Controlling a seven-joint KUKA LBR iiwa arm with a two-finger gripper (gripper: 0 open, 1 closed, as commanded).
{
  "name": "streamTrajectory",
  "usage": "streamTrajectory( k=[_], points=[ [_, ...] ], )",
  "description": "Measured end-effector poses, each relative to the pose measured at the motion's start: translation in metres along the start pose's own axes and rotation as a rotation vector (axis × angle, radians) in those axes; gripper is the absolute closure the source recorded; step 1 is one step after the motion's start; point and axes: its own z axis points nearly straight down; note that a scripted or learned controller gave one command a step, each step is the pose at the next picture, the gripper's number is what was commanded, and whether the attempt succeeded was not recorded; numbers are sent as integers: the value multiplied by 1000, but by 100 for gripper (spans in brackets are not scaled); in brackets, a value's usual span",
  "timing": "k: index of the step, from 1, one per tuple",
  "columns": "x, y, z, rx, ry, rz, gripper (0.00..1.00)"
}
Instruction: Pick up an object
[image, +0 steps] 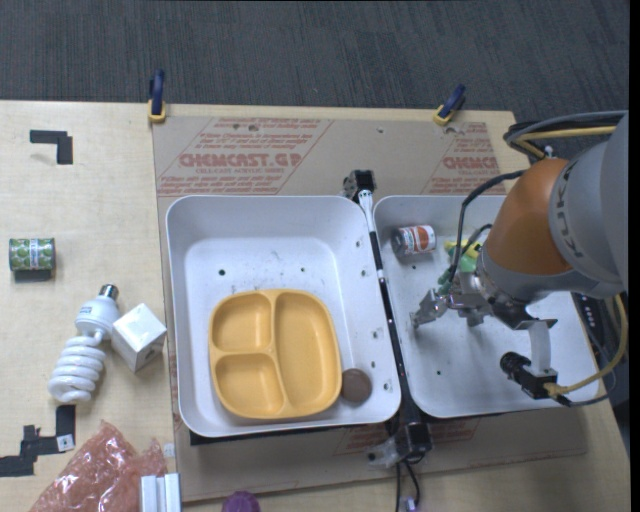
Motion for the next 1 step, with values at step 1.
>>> streamTrajectory(
  k=[1],
  points=[
    [-1, 1, -10, -3, -1, 2, 100]
  ],
)
